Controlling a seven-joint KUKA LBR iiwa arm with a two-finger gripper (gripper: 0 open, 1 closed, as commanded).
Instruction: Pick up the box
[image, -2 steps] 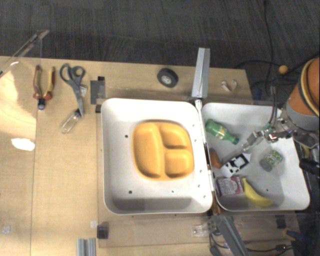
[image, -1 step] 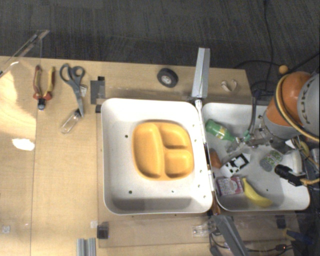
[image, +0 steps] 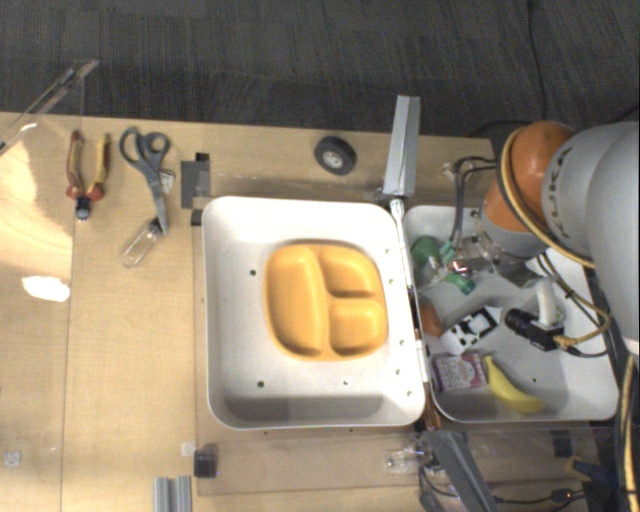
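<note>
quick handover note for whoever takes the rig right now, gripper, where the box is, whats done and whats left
Gripper: low over the back left of the right bin, above a green item. Whether it is open or shut can't be seen, and nothing visible shows it holding anything.
Box: small, pinkish purple, lying flat near the right bin's front left corner, beside the banana. A black and white item lies just behind it.
Left bin: holds the yellow divided tray.
Done: nothing; the box is not lifted.
Left: move to the box, grasp it, lift it.
</note>
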